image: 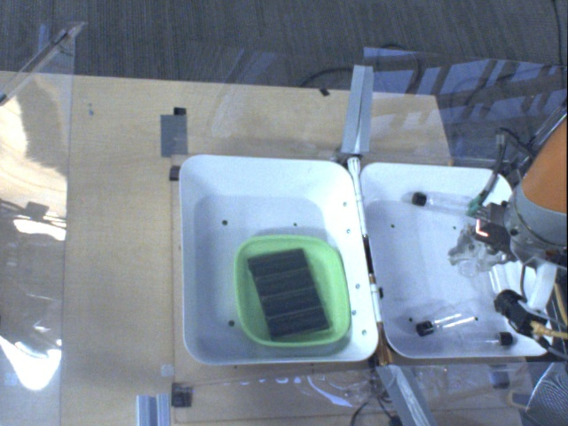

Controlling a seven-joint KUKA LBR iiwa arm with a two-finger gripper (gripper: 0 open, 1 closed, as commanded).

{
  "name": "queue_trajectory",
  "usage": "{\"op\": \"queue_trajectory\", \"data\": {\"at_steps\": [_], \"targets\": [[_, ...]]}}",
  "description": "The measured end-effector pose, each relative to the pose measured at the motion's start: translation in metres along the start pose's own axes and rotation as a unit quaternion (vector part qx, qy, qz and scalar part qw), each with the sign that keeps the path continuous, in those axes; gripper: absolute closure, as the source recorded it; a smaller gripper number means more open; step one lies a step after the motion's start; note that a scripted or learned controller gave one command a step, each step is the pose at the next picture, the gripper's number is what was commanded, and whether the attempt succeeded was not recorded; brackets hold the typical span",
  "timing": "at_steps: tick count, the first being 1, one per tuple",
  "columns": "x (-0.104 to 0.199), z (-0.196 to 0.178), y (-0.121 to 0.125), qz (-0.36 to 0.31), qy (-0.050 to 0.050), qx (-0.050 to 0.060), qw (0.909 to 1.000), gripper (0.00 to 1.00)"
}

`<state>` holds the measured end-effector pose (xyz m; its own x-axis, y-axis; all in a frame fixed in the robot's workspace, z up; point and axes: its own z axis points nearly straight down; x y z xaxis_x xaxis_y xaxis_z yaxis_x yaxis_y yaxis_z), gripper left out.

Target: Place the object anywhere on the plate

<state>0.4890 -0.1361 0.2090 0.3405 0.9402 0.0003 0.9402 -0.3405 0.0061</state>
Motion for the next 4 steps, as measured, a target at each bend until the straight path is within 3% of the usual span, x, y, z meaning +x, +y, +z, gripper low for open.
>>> {"op": "queue_trajectory", "data": {"at_steps": [1,2,3,4], "targets": [[0.080,-0.029,-0.028,-0.054,0.001,-0.001,0.9986,1.00],[0.166,0.025,-0.049,-0.102,0.001,0.002,0.9947,1.00],[0.165,0.024,-0.049,-0.102,0.001,0.002,0.9948,0.00],[0.127,0.024,-0.008,-0.093,0.001,0.001,0.9956,0.00]]}}
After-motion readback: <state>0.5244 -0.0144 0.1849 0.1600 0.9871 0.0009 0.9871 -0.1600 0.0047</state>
